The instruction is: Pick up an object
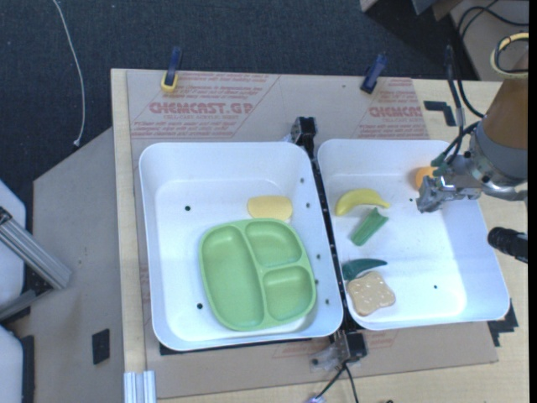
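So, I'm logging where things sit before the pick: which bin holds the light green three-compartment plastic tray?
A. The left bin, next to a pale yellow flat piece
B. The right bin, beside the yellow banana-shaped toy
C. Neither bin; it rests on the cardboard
A: the light green three-compartment plastic tray lies in the left white bin, with the pale yellow flat piece at its upper edge.

Two bins side by side on a board (210, 99). Left bin (159, 225): divided plate (256, 274) toward the front, a flat slice (269, 207) just behind it. Right bin (470, 284): banana (361, 199) and stick (368, 226) behind; leaf (362, 267) and cracker (371, 293) in front, near the dividing wall.
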Controlling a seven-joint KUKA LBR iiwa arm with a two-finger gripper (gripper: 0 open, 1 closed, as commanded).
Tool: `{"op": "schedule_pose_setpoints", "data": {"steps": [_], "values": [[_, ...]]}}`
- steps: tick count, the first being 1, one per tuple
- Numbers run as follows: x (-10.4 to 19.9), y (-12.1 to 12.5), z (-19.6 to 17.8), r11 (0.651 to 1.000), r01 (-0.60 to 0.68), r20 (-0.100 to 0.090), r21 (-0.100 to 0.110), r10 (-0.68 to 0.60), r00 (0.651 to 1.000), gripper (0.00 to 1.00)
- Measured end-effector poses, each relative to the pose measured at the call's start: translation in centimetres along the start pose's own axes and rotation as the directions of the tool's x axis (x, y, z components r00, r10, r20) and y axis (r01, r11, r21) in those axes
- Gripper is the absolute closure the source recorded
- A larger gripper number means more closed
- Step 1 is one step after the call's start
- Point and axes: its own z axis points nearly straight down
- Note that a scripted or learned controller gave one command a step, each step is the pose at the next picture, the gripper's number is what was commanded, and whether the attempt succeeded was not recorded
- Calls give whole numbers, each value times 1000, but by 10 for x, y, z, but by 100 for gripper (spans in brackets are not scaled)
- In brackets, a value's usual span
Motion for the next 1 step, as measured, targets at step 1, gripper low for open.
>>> {"op": "schedule_pose_setpoints", "data": {"steps": [1], "values": [[58, 1, 6, 1000, 0, 0, 2, 0, 1000, 100]]}}
